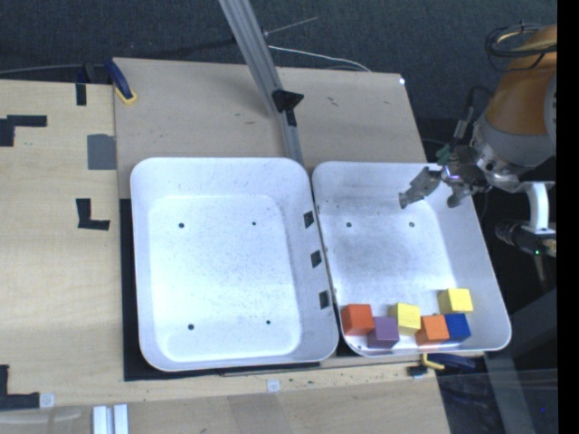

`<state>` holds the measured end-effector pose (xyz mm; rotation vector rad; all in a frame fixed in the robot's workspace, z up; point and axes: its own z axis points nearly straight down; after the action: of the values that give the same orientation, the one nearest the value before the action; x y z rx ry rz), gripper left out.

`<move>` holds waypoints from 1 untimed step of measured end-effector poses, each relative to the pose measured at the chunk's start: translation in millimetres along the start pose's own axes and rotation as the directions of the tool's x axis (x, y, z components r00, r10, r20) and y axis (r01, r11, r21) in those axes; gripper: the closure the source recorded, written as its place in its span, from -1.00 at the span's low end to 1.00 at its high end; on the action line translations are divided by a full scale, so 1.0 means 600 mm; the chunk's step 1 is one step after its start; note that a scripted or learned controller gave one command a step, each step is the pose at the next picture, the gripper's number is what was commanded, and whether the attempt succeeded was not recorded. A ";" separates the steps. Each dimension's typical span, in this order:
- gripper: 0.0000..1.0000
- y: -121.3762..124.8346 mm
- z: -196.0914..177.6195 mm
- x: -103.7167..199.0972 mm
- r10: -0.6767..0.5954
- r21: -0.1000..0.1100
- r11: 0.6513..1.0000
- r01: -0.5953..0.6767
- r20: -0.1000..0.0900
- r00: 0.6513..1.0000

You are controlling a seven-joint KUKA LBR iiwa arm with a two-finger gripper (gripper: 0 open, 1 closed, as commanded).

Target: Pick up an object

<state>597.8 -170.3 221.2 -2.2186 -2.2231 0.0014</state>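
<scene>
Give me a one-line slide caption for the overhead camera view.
KUKA arm's open gripper hovers over the right bin's far edge, away from the colored blocks clustered along its near edge.

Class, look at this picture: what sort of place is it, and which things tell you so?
Probably a robot lab or test bench: a robot arm with a gripper reaches over two white bins, and the right bin holds small coloured blocks.

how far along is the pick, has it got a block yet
Nothing looks done yet: the gripper sits over the far edge of the right bin with nothing visible between its fingers. All the blocks, including the orange block, purple block and blue block, lie clustered at the bin's near end. Reaching them, grasping and lifting all remain.
</scene>
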 end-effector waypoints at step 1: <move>-1.00 0.052 0.224 -0.005 -0.001 0.005 1.000 0.001 0.000 1.000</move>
<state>628.8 -173.1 87.0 -2.2152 -2.2220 0.0072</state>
